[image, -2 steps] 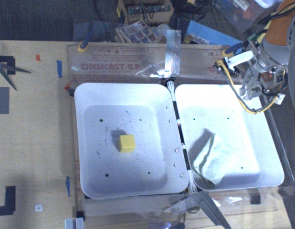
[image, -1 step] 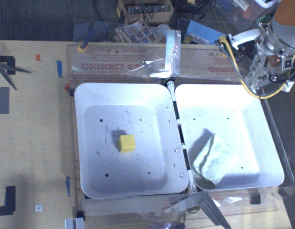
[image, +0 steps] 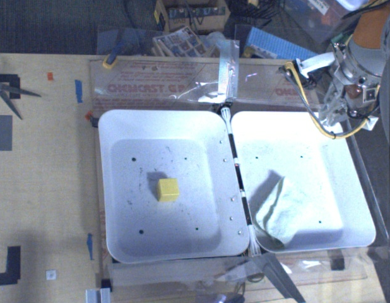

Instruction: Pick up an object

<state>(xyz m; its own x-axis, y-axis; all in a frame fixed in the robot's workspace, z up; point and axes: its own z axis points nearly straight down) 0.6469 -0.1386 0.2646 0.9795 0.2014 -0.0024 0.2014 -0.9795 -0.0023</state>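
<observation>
Yellow and small, the block [image: 168, 189] lay alone on the floor of the left bin [image: 119, 131], a little left of that bin's middle and well apart from every wall. A pale crumpled cloth [image: 284, 208] sat in the right bin [image: 346, 169], spread from near its centre toward the near edge. My gripper [image: 337, 109] hung at the far right corner of the right bin, above its rim, with a yellow cable [image: 308, 100] looping beside it, far from the block; how it was set I could not tell from this angle.
</observation>
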